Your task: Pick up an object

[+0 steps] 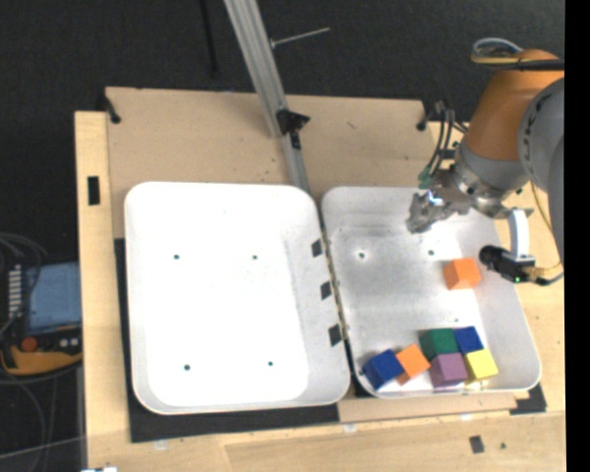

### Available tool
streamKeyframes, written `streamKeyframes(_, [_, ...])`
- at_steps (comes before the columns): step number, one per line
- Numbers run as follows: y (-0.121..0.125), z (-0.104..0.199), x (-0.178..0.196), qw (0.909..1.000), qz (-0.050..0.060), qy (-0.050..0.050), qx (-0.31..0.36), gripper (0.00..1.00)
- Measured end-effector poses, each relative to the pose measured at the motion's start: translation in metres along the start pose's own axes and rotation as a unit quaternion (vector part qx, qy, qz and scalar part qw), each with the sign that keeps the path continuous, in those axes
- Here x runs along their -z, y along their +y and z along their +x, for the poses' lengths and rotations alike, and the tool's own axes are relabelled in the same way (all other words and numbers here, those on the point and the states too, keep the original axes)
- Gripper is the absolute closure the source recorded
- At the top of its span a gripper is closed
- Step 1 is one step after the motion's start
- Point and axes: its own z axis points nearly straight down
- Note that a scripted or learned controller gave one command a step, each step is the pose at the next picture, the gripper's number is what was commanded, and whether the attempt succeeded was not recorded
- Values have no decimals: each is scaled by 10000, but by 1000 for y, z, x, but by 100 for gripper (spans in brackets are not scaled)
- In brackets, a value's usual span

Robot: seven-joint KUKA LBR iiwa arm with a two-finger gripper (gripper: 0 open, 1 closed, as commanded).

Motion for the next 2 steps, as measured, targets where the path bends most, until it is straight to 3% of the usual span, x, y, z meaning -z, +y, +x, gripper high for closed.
streamKeyframes(2, [9,-5,77,10000,3,-1,18,100])
